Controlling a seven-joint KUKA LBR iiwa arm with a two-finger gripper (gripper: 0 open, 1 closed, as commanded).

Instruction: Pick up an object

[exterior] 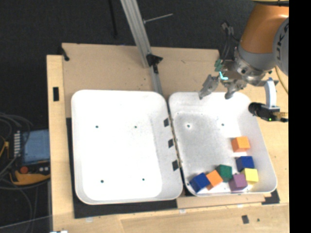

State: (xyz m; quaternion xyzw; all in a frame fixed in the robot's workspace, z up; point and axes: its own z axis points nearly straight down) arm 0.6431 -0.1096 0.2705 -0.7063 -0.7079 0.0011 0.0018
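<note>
I work over a pale wooden bench set on dark floor, with two shallow white bins side by side on it: the left bin and the right bin. A metal post slants up from between the bins toward the far edge, and cables with a blue box lie off the bench at the left. My claw hangs over the far edge of the right bin, fingers spread apart with nothing between them. The blocks sit well apart from it in the near right corner of that bin: an orange block, a blue block, a yellow block, a purple block, a green block, a second orange block and a second blue block. My arm is cut off at the top right, and the lettering on it is too partial to read.
</note>
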